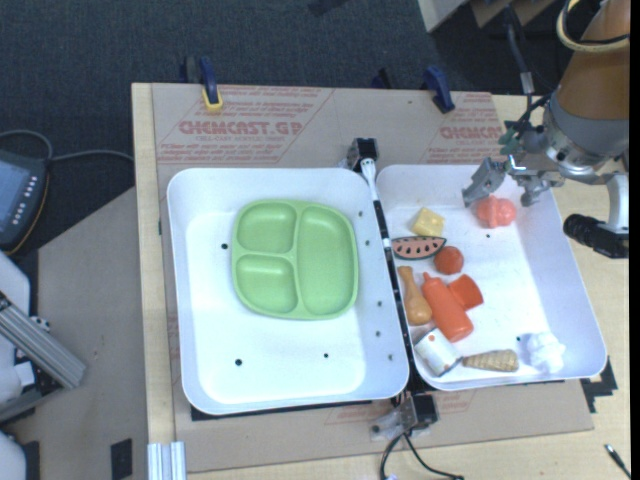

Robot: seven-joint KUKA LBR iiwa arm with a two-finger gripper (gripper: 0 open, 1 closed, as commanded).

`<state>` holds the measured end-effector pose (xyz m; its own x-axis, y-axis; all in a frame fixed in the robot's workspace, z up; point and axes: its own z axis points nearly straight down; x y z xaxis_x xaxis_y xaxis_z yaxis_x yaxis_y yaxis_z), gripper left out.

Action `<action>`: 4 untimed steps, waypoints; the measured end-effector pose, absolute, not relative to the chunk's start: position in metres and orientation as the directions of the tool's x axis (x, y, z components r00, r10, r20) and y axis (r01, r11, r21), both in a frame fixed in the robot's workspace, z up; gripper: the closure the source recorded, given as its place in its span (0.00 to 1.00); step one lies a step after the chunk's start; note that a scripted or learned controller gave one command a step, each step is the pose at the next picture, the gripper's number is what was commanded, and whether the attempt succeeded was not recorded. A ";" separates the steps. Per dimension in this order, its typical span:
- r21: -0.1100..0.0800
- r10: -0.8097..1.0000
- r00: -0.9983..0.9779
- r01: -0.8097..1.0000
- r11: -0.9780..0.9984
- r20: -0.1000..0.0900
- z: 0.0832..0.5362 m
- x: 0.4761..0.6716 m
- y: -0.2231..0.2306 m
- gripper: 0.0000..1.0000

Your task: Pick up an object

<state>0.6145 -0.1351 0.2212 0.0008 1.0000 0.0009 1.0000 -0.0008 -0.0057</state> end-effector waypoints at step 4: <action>0.001 1.000 0.001 1.000 -0.001 0.000 0.096 0.606 -0.130 1.00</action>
<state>0.6061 -0.1304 0.0955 0.0011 1.0000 -0.0002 1.0000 -0.0011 0.0008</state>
